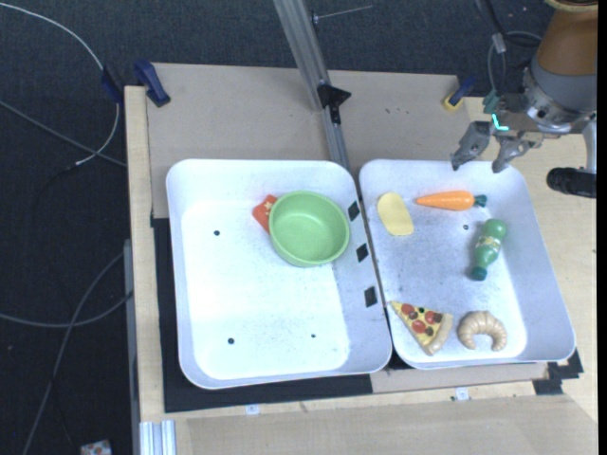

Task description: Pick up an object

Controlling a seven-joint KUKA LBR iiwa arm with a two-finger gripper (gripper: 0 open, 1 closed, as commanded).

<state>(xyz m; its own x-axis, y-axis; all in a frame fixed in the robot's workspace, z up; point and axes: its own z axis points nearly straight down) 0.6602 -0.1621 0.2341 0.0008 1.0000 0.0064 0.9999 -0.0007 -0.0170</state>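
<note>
My gripper (484, 159) hangs open above the far edge of the right bin (541, 254), with nothing between its fingers. Just below it in that bin lies an orange carrot (444, 199). A yellow piece (395, 213) sits to the carrot's left. A green bottle (486, 246) lies on the bin's right side. Near the front edge rest a pizza slice (421, 324) and a croissant (482, 330). In the left bin (209, 292) a green bowl (307, 227) stands, partly covering a red object (263, 210).
A grey metal pole (308, 55) slants across the bench from the top and ends between the two bins. Blue clamps (149, 83) hold the board's far corners. Black cables trail over the dark floor at left.
</note>
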